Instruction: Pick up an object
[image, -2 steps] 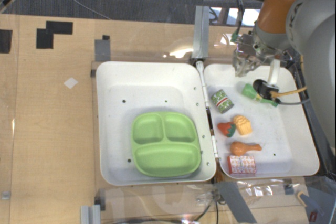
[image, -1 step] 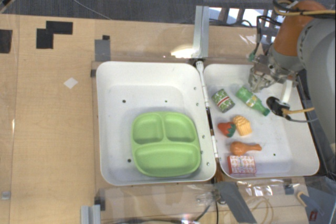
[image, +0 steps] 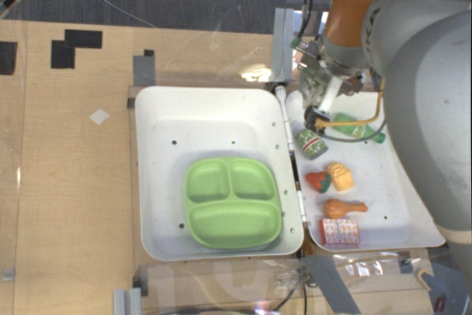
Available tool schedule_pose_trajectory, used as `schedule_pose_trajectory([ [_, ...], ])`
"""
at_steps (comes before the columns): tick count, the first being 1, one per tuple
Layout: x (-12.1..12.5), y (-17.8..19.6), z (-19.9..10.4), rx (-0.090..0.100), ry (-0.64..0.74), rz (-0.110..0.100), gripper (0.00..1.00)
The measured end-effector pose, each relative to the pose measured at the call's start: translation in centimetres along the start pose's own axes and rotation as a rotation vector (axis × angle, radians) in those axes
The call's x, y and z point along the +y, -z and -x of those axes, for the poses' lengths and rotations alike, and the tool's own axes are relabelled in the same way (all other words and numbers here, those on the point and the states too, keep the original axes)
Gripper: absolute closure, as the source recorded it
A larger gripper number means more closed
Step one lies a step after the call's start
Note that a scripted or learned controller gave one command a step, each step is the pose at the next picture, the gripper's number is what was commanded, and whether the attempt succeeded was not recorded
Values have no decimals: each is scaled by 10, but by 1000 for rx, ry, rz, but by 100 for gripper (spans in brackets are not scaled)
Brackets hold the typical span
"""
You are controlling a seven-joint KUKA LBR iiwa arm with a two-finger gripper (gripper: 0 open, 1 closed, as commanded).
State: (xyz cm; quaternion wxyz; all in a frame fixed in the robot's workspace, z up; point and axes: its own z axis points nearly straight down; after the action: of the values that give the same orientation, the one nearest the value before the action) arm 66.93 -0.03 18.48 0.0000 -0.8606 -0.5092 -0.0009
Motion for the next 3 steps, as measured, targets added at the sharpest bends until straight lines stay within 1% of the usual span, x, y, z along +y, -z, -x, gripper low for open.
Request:
schedule_pose_trajectory([
  [1,-91,-1,49,-1,158,-2,100],
  [2,-88,2,111,0,574,-2,100],
  [3,-87,2,111,0,574,-1,0],
])
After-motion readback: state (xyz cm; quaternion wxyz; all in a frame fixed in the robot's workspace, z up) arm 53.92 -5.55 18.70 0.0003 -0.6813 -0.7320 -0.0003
